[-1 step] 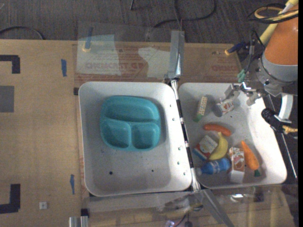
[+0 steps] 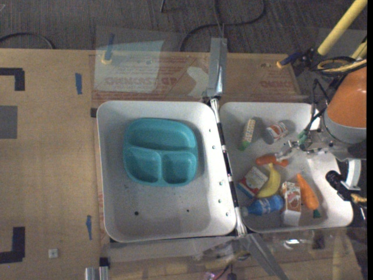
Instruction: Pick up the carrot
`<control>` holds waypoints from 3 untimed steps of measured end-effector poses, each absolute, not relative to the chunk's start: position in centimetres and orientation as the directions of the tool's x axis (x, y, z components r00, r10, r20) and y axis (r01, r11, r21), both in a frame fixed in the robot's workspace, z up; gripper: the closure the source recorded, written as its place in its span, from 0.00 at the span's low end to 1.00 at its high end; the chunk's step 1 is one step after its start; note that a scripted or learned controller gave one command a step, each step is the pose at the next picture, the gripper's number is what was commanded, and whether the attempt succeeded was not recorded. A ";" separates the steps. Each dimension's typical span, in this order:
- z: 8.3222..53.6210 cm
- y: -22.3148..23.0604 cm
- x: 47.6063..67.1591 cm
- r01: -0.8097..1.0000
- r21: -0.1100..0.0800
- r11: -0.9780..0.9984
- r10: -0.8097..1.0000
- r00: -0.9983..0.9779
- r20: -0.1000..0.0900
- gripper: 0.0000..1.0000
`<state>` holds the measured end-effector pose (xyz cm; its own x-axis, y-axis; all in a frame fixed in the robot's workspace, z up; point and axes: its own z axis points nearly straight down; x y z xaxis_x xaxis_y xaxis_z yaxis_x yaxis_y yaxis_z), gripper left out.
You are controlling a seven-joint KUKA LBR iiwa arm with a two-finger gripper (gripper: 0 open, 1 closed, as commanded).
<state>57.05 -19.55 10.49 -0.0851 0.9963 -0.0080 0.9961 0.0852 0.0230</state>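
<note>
The carrot (image 2: 308,193) lies at about four o'clock in the right bin (image 2: 344,221), touching a juice carton (image 2: 291,202). The gripper (image 2: 303,144) hovers at its twelve o'clock; jaws' state: cannot tell. Descending there risks snagging the carton.

Two white bins side by side on a cardboard-covered bench. Left bin (image 2: 111,214) holds a teal divided tray (image 2: 161,150), upper middle. Right bin (image 2: 245,112) holds toy food: corn cob (image 2: 249,133) and can (image 2: 276,130) at top, banana (image 2: 271,181) mid, small box (image 2: 254,179) touching its left, blue bottle (image 2: 266,205) below, carton (image 2: 291,202), carrot (image 2: 308,193) lying at right beside the carton. Arm (image 2: 347,107) enters from right, gripper (image 2: 293,149) over a small orange piece (image 2: 269,159) above the banana, apart from the carrot.
</note>
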 end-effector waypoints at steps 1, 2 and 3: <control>9.0 -21.7 49.9 0.991 0.011 0.133 0.991 -0.133 0.006 0.00; 14.8 -22.5 48.2 0.997 0.002 0.073 0.997 -0.073 -0.001 0.00; 11.7 -22.4 49.6 0.991 0.025 0.131 0.991 -0.131 -0.008 0.00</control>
